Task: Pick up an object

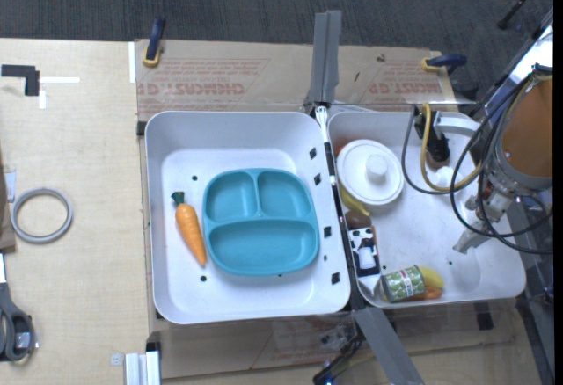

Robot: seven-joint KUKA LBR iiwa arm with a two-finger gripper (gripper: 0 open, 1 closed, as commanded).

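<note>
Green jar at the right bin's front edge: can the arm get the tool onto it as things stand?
Probably yes. The green jar lies on its side near the right bin's front wall, nothing on top of it. The tool sits over the same bin, bare floor between them. The wall close by may hamper a grasp.

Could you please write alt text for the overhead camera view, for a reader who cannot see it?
A grey robot arm reaches from the right over the right white bin, which holds a white lidded pot and a green jar lying on its side. The left white bin holds a blue divided plate with a toy carrot beside it.
</note>
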